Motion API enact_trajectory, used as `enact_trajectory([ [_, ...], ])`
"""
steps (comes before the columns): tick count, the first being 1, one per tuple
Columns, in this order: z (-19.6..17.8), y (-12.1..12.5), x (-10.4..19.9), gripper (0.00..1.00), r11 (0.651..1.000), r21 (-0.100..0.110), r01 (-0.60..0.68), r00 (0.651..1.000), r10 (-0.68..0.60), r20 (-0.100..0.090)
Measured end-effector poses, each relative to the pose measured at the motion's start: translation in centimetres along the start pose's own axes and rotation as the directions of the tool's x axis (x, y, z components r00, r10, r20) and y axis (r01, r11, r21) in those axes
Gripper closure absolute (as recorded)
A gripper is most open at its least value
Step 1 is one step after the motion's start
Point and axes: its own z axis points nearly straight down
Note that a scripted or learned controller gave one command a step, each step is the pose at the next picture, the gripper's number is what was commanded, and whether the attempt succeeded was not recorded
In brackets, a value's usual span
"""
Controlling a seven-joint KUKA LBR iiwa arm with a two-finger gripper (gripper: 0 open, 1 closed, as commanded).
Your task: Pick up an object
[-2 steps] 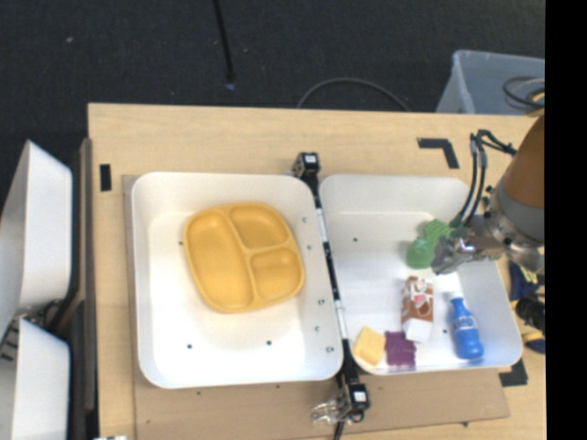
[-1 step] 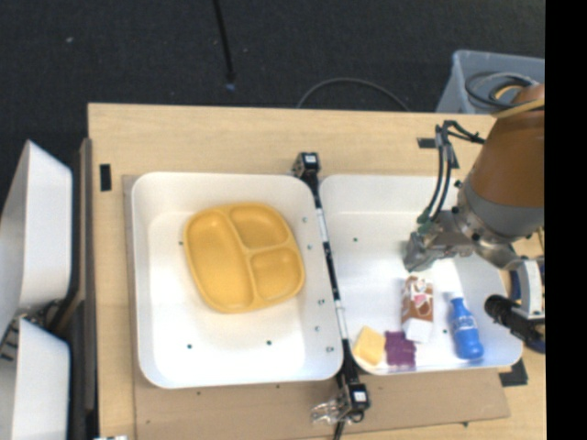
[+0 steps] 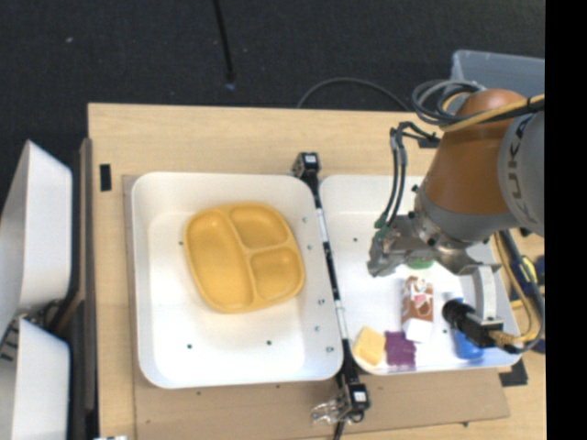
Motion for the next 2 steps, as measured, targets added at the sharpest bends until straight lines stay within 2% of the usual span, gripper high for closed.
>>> enact_trajectory([
  [1,0.0,0.1,4.9,1.0,1.0,0.0,0.0,1.0,0.0,-0.001],
  [2,-0.7,-1.2,9.8,1.0,1.0,0.003,0.001,1.0,-0.001,-0.002],
])
